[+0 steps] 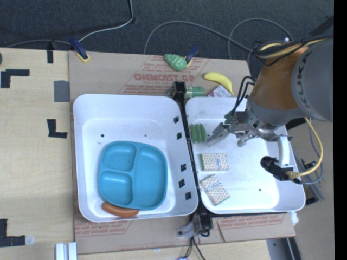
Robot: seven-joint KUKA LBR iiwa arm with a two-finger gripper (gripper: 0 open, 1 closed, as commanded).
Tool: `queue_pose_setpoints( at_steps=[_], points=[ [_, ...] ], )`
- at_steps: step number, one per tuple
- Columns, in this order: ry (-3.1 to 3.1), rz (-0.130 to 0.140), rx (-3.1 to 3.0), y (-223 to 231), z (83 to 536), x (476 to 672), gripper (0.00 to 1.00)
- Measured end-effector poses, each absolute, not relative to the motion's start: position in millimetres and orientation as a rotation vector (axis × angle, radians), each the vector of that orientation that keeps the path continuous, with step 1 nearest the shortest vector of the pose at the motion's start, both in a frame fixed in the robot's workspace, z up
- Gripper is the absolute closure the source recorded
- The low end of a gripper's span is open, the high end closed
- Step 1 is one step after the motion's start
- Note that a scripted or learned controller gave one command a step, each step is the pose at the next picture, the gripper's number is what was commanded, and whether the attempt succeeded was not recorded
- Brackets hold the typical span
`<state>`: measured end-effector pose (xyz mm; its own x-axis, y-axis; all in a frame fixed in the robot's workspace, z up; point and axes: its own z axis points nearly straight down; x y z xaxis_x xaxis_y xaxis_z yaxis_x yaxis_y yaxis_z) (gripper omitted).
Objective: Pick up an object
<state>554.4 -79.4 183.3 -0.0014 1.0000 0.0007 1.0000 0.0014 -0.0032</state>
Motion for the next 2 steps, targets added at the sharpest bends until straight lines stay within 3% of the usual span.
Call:
queue_pose_setpoints(
  at_steps=[1, 2],
  points=[
    [-2.223, -0.002, -2.221, -96.4, 97.8, 557.6, 0.00],
    [-2.231, -0.022, -2.233, -93.1, 90.9, 547.0, 0.00]
  ],
)
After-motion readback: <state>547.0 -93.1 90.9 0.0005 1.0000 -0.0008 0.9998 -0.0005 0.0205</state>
